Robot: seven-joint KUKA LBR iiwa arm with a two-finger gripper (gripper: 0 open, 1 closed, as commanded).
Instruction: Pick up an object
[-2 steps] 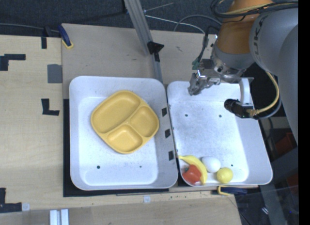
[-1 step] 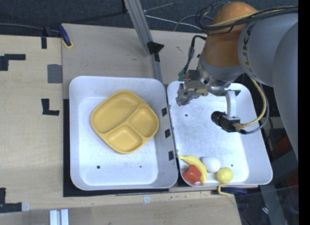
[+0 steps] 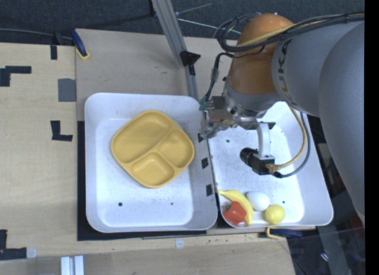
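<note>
A yellow divided plate (image 3: 153,148) lies in the left bin (image 3: 100,208). In the near corner of the right bin (image 3: 308,202) sit a yellow banana (image 3: 238,198), a red round fruit (image 3: 235,213), a white egg-shaped object (image 3: 257,200) and a small yellow ball (image 3: 274,213). My gripper (image 3: 208,127) hangs over the divider between the two bins, at the right bin's far left part, well above the fruit pile. Nothing shows between its fingers.
The grey arm with its orange band (image 3: 260,42) covers the far part of the right bin. A black cable unit (image 3: 256,160) dangles over the right bin's middle. A metal pole (image 3: 169,25) slants behind the bins. Wooden bench lies to the left.
</note>
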